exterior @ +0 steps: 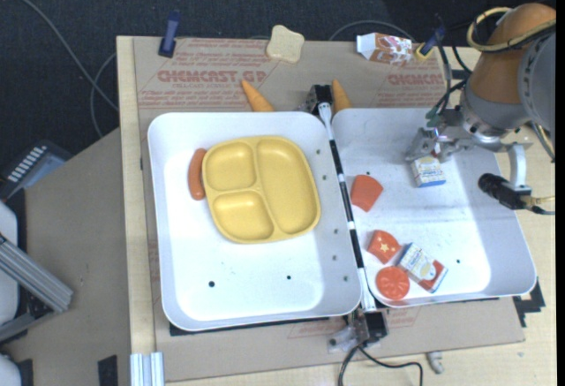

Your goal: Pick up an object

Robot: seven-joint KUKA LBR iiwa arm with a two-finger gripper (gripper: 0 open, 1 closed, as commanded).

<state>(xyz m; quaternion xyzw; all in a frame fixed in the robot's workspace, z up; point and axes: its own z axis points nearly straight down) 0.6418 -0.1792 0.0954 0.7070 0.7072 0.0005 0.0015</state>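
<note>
Small carton [429, 173] under tool [430, 148], grip unclear.

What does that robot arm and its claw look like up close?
The arm is rounded grey metal with an orange band above the wrist. Black cables loop beside it. Its claw is a small silvery metal piece.
</note>
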